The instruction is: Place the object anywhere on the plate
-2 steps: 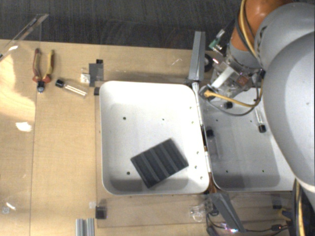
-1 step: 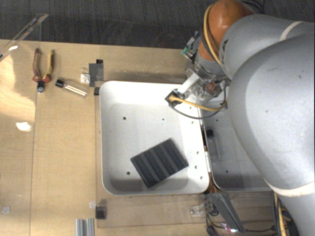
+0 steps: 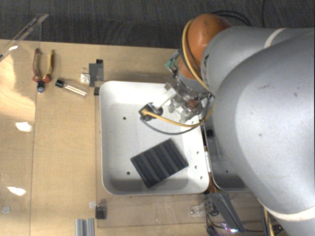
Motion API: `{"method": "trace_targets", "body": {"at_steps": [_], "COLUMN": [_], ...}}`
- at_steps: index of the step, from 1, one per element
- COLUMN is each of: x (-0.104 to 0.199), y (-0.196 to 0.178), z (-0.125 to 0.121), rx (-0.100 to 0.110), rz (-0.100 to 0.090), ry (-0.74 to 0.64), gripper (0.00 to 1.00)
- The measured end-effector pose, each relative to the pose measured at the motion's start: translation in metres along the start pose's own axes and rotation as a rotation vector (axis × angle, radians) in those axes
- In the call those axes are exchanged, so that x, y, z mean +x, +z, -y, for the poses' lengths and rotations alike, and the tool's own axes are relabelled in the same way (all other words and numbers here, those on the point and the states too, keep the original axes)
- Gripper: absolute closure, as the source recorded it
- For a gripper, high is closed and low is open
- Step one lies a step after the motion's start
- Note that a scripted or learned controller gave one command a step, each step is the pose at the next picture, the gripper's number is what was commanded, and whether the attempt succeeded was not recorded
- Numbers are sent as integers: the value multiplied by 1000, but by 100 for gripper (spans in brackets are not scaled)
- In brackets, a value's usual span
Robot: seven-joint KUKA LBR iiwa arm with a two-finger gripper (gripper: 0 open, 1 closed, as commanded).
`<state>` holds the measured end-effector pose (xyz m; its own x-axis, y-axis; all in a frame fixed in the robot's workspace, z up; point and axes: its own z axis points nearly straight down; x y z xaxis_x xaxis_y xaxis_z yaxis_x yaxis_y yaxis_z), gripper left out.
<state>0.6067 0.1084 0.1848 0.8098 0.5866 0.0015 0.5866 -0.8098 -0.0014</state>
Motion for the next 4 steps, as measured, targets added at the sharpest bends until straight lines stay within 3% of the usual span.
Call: {"method": "trace_targets", "body": {"at_steps": [1, 2, 4], "x": [44, 105, 106], "y": [19, 24, 3], "z": [70, 77, 76], "rx": [0, -1, 2], "rz": [-2, 0, -2], "ry": [425, 146, 147], "gripper": [100, 100, 100]}}
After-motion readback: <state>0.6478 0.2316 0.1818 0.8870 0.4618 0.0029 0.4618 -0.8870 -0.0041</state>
